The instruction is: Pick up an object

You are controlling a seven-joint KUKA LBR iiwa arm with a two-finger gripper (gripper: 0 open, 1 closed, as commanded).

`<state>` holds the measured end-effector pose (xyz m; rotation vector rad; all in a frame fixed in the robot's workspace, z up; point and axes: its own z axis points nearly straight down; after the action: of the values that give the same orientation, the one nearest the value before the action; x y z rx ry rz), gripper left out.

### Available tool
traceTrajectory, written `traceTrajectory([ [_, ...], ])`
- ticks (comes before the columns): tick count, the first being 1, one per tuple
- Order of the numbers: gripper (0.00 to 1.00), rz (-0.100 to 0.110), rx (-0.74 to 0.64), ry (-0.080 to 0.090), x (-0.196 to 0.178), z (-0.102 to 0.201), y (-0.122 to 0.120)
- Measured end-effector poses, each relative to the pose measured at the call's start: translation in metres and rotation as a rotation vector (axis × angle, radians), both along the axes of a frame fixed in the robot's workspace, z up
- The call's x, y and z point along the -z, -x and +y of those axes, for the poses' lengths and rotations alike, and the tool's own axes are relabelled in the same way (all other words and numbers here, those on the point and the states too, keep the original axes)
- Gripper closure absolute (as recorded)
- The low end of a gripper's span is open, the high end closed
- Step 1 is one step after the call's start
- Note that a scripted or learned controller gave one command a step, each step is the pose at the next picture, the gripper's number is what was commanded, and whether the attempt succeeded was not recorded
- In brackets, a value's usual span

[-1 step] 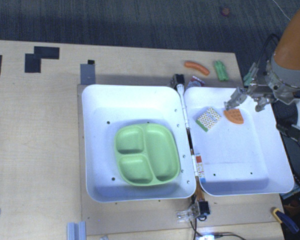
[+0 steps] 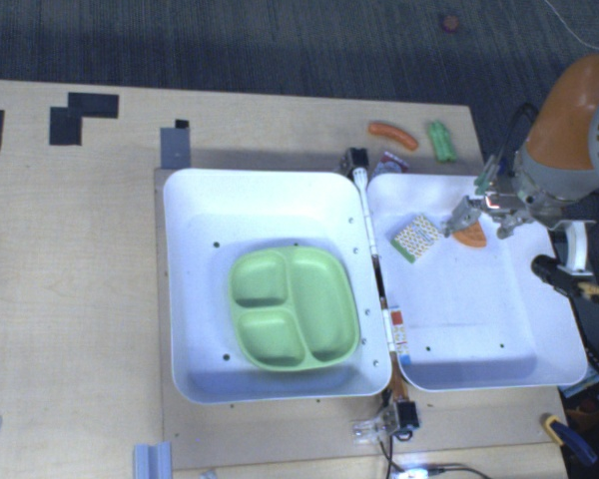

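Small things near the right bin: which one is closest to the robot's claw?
The orange piece, lying in the right bin just under the gripper. The patterned packet lies further left; the orange sausage and green item lie outside on the bench.

— Where is the arm (image 2: 579,118) sitting?
— It is reaching in from the right, orange band uppermost, wrist angling down-left.
— And the gripper (image 2: 484,218)?
— It is hanging low, fingers spread apart.

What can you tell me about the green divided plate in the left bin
The green divided plate is pale green and looks like smooth plastic, a rounded square with three compartments: two smaller ones on the camera's left side and one long one on the right. It lies flat and right side up, slightly rotated, on the floor of the left bin, with nothing in it.
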<state>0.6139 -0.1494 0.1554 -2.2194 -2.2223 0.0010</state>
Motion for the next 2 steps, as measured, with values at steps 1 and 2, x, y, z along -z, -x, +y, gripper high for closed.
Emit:
traceTrajectory([
  [1, 0.00, -0.014, -0.002, 0.003, 0.057, -0.005, -0.034],
  [2, 1.00, -0.020, -0.004, 0.003, 0.045, -0.004, -0.036],
])
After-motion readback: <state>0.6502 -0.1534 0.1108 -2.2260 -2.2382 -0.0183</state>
